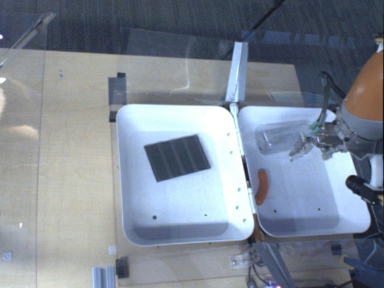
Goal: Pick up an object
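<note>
A clear plastic cup [277,137] lies on its side at the back of the right bin [312,218]. An orange sausage-shaped object [261,186] rests against that bin's left wall. A dark grey ribbed pad [177,157] lies flat in the left bin [180,227]. My gripper [312,153] hangs over the right bin just right of the cup's open end. Its two metal fingers [298,150] are spread apart with nothing between them, and the left finger is close to the cup's rim.
A metal post [236,71] stands behind the divider between the bins. The arm's orange band [367,92] and grey wrist cover the right bin's far right side. Black clamps and cables sit at the bench's front right.
</note>
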`<state>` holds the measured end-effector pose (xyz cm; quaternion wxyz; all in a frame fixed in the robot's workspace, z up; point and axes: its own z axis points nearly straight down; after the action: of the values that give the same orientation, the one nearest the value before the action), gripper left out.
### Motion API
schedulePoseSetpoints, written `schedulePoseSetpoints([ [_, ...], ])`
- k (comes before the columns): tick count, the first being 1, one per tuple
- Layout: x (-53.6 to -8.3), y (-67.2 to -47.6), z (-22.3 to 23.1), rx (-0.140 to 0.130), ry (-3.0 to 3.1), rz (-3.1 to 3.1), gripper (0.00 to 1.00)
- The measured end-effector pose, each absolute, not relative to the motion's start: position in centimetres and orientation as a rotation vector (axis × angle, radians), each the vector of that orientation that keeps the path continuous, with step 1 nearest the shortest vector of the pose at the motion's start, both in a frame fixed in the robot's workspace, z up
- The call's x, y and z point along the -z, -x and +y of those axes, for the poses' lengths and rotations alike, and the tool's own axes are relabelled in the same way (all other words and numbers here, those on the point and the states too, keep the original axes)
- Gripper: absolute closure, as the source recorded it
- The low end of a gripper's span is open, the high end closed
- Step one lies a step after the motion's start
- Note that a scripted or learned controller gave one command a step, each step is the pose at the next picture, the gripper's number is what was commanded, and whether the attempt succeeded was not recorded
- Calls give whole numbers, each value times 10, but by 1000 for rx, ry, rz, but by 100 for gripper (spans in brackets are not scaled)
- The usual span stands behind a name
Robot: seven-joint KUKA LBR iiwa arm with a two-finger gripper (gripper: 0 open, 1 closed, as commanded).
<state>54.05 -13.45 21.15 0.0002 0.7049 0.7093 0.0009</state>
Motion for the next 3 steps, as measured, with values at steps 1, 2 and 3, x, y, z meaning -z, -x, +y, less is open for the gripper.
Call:
schedulePoseSetpoints([
  [1,-103,-567,-87,-1,-2135,2306,0],
  [2,-86,-647,-103,91,-2060,2501,0],
  [3,-96,-646,-171,70,-2027,2506,0],
])
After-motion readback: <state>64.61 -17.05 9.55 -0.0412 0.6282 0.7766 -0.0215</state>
